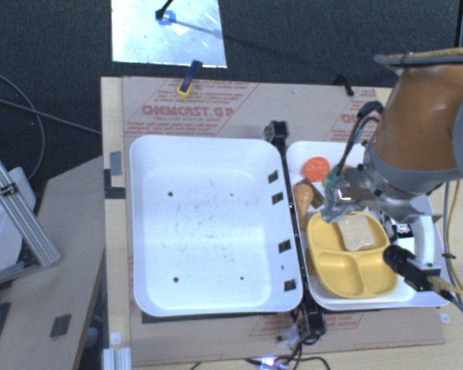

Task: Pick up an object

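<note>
The right bin (424, 295) holds a yellow divided plate (351, 272) with a tan, bread-like slab (356, 233) lying in its upper compartment. An orange-red round object (317, 168) sits near the bin's far left corner, and a brown cone-shaped item (303, 197) lies just below it. My gripper (341, 199) hangs over the plate's upper left edge, close to the slab and the cone. The arm's orange band (432, 114) and grey wrist cover the bin's far right part.
The left bin (150, 160) lies beside the right one, its floor showing a few dark specks. A black divider strip (287, 206) with clips runs between the bins. Cables (440, 284) hang at the arm's right side.
</note>
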You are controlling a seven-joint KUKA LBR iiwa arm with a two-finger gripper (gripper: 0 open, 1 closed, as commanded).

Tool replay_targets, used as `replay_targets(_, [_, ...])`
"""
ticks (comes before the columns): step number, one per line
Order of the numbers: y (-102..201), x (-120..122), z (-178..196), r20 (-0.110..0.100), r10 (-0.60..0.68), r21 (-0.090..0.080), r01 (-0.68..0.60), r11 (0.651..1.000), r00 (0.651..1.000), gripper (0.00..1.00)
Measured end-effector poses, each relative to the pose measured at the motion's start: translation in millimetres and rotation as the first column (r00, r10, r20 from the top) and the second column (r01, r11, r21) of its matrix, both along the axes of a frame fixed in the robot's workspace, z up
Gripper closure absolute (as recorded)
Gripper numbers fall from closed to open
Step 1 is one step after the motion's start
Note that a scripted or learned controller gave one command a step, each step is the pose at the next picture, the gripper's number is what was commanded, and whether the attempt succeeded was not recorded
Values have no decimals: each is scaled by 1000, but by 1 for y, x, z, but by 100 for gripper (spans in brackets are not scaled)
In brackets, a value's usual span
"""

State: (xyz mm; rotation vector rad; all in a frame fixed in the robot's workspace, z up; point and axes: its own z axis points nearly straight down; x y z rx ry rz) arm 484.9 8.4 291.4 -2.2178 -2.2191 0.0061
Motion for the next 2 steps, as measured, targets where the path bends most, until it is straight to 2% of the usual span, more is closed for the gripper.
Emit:
replay_targets(1, [48,2,18,9,8,1,-8,1000,1000,100])
replay_targets(2, [-4,3,130,20,-2,-1,2,1000,1000,100])
